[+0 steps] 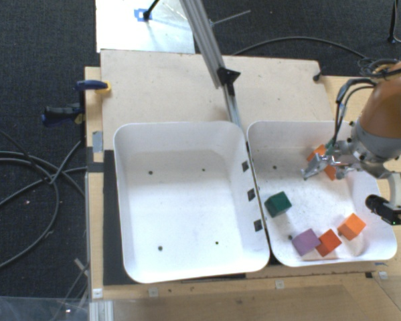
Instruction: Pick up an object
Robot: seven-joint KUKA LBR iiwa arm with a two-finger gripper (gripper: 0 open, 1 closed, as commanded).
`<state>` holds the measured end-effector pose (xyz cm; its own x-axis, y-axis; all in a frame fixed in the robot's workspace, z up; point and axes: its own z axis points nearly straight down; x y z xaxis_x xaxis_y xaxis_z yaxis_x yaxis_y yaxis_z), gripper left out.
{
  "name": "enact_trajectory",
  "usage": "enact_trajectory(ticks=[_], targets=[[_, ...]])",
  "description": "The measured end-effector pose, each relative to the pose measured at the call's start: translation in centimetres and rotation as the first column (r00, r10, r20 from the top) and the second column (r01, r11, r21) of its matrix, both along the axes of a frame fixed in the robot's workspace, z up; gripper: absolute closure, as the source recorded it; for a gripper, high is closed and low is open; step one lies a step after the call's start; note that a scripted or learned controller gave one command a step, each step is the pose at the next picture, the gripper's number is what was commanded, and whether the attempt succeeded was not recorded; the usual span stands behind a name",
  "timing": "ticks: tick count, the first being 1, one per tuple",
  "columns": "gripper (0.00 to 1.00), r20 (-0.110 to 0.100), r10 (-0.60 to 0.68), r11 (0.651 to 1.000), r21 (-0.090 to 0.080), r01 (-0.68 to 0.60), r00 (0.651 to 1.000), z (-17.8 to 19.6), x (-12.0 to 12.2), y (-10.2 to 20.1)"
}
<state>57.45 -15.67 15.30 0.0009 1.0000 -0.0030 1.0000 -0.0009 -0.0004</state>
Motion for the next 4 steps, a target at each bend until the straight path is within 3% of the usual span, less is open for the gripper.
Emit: enact_trajectory(ticks=[1, 2, 3, 4], targets=[[0.0, 0.025, 0.007, 1.0, -0.005, -0.007, 1.0, -4.0, 5.2, -3.5], [0.0, 0.003, 0.009, 1.0, 0.0, -0.009, 1.0, -6.0, 11.2, -1.7], [0.0, 0.002, 0.008, 1.0, 0.002, -0.008, 1.0, -6.2, 9.7, 1.0], [1.0, 0.006, 0.01, 1.0, -0.001, -0.01, 1.0, -5.0, 9.8, 0.8]])
